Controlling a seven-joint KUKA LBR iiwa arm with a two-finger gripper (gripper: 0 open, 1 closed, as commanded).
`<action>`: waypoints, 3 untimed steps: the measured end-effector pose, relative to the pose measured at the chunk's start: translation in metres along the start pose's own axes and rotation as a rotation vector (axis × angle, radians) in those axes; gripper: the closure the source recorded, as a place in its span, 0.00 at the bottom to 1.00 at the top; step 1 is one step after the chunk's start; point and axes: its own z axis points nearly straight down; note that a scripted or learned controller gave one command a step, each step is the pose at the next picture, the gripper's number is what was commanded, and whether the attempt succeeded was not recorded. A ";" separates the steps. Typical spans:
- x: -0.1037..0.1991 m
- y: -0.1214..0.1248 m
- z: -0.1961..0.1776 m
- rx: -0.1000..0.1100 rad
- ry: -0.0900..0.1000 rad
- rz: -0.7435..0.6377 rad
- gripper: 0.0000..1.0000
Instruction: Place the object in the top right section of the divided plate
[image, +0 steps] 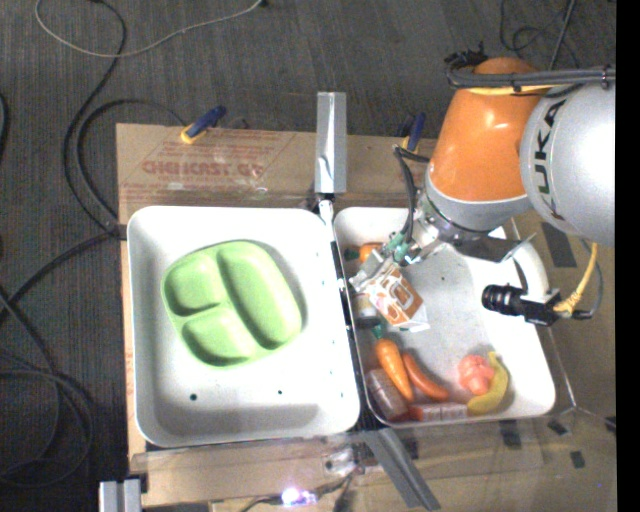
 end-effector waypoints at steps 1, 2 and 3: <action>0.077 -0.020 0.058 0.001 0.004 -0.017 1.00; 0.062 -0.004 0.044 0.000 0.001 -0.149 1.00; 0.039 0.010 0.025 -0.001 -0.001 -0.318 1.00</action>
